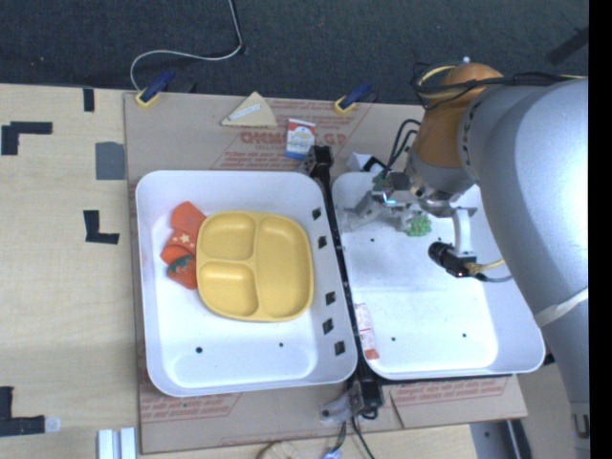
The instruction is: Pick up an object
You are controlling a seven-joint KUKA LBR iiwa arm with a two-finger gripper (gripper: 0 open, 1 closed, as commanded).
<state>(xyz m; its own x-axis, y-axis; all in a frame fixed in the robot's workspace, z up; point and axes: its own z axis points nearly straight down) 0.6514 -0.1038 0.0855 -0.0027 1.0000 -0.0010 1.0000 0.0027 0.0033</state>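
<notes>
Two bins sit side by side, and the gripper (397, 202) is down in the far end of the right bin (430, 323), with a small green thing (417, 225) lying just to its right and a touch nearer, looks like the closest pick. Can't tell whether the claw is spread or pinched because the wrist and cables cover it, and the green thing is too small and half tucked under the arm (516, 170) to make out its shape or long axis. Left bin (239, 366) has a yellow tray (256, 264) with red bits (182, 242) wedged at its left, well away from the claw.
</notes>
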